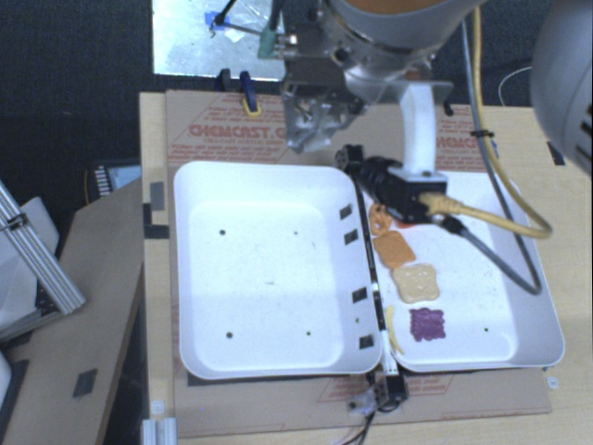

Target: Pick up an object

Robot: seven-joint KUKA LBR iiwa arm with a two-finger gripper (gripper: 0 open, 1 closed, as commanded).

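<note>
The gripper (313, 128) is hovering over the far edge of the left bin (199, 248), too blurred to tell whether it is open or closed. The orange piece (393, 247), tan toast-shaped piece (416, 283) and purple piece (427, 324) are lying along the right bin's (519, 313) left side. This is looking like the approach step, so the next move is calling for travel right and nearer, then a descent onto one piece.

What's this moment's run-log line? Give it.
claw: at far rim of left bin | held: nothing visible | right bin: orange piece, tan piece, purple piece
</note>
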